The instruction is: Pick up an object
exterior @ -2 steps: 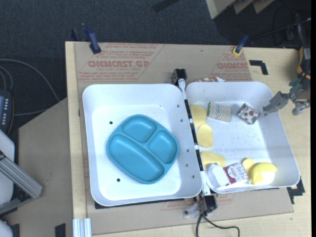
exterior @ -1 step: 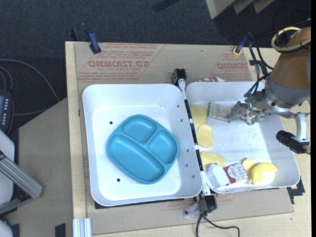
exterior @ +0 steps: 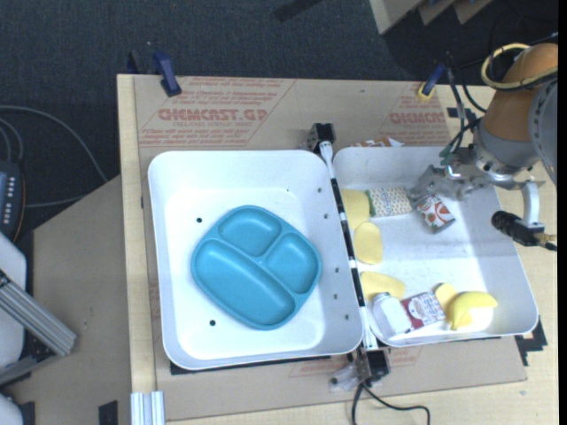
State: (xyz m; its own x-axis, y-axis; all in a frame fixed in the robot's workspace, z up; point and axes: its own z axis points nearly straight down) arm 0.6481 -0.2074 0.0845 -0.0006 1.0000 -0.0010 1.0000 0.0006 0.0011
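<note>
Two bins: gripper low in right one, touching red-white carton, finger state indeterminable; carton on bin floor, unlifted; grasp and lift pending; blue tray left.

Divided plate in L bin, carton + bottle in R bin

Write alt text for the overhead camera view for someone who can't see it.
A grey robot arm's end effector hovers over a small red-and-white carton in the right white bin, among yellow items and a small bottle. The left white bin holds a blue divided plate.
</note>
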